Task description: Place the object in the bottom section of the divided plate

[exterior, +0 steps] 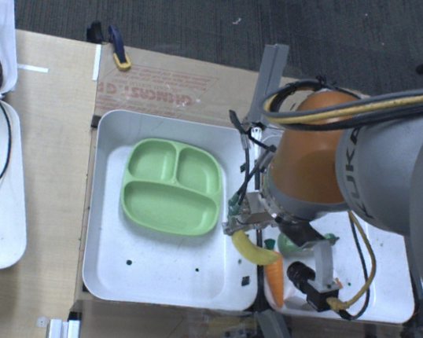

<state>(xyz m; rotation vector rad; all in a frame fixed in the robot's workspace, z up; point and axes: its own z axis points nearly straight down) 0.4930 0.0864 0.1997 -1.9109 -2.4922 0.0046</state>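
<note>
Two white bins [101, 210], one plate [173, 188]

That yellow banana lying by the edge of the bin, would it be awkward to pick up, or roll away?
The banana is curved, so it would probably rock or pivot rather than roll far. Its skin looks smooth and glossy, so it may slip between narrow fingers. It looks like a toy, so likely light and stiff, though that is a guess.

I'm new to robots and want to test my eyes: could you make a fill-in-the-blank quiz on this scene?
1. The divided plate is coloured ____.
2. The plate lies in the ____ of the two white bins.
3. The banana lies beside an orange ____.
4. The plate has ____ sections.

Missing words: green; left; carrot; three.
</note>
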